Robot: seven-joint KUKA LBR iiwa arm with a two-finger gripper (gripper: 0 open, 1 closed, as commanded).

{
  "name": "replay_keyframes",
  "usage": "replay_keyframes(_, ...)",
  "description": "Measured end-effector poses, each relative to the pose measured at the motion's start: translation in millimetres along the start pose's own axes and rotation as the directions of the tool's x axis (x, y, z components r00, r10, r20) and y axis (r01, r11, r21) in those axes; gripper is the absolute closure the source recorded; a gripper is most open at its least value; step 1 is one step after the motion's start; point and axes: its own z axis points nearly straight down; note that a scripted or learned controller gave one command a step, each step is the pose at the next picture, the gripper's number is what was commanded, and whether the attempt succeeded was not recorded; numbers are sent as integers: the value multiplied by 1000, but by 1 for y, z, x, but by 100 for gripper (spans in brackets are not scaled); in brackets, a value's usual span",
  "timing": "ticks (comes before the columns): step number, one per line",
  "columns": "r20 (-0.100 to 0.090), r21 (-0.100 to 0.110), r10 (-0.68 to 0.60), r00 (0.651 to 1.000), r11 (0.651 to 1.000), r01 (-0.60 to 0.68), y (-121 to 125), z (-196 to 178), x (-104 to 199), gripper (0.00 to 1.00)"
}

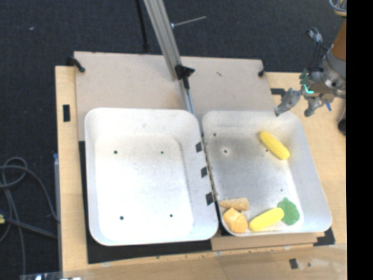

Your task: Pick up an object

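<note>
The right bin's (pixel 303 156) middle is lying bare; the gripper (pixel 298 102) is hovering past its far right corner, fingers seemingly spread, holding nothing.

Grey metal tool (pixel 301 102) with teal light, orange band above.

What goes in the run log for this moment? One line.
hand: open, above right bin far corner | holding: nothing | nearest: yellow corn | task: not started
</note>
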Motion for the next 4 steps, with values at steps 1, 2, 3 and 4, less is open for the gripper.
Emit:
replay_keyframes(1, 4, -4, -3, 1000, 1000, 3, 1, -4, 0, 0)
replay_keyframes(2, 2, 0, -2, 1000, 1000, 2, -2, 58, 2, 0)
replay_keyframes(3, 3, -1, -4, 1000, 1000, 4, 4, 105, 7, 0)
replay_keyframes(4, 3, 0, -6, 1000, 1000, 6, 3, 158, 6, 0)
